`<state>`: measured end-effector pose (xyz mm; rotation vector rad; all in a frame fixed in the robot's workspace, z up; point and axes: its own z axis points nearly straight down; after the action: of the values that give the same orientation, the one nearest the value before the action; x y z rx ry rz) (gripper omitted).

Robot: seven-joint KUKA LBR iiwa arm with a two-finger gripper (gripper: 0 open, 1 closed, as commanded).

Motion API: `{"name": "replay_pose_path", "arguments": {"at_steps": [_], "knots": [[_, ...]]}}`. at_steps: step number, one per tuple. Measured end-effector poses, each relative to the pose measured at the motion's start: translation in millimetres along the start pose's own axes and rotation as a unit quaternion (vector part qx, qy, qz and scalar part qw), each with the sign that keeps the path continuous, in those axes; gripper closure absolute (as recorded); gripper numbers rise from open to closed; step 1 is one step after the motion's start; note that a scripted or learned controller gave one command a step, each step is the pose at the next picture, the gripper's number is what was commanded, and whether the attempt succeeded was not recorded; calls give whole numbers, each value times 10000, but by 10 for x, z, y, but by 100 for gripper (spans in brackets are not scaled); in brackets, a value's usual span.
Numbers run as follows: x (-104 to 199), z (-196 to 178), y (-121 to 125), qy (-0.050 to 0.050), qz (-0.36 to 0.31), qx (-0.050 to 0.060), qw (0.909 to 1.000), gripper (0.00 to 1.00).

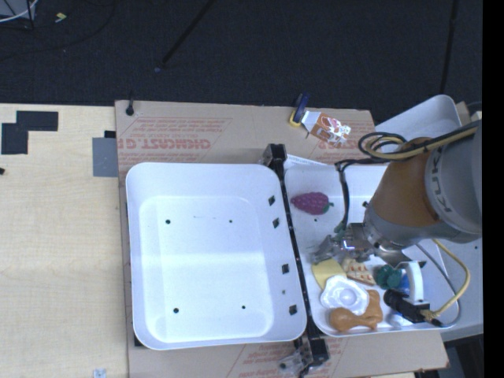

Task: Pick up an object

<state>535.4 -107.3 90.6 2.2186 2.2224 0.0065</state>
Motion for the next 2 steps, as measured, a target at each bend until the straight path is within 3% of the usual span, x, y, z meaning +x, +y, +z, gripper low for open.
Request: {"name": "replay_pose_path", "arguments": {"at_steps": [1, 2], "knots": [[-334, 2, 378, -11, 12, -1, 10000, 0], [142, -8, 394, -38, 1, -23, 10000, 0]]}}
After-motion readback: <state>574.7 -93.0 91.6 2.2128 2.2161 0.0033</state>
